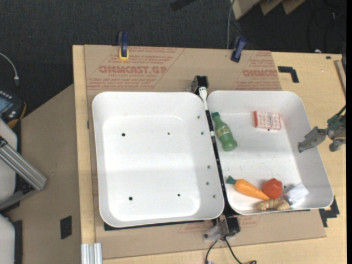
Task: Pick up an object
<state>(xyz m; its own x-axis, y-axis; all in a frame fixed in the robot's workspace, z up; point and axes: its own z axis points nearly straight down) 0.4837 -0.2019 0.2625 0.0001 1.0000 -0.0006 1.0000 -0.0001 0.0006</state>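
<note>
The right bin [258,158] holds several objects. A green bottle [224,132] lies near its left wall, and a red-and-white packet [268,120] sits toward the back. Along the front lie an orange carrot [248,188], a red round fruit [272,188], a tan ginger-like root [273,204] and a small pale packet [297,193]. My gripper [323,140] hangs over the right bin's right rim, open, with nothing between its fingers. It is well apart from all the objects.
The left bin [148,158] stands beside the right one on a cardboard sheet [165,65]. Blue clamps [238,48] hold the sheet at the back edge. Metal framing [19,166] sits off the bench at left.
</note>
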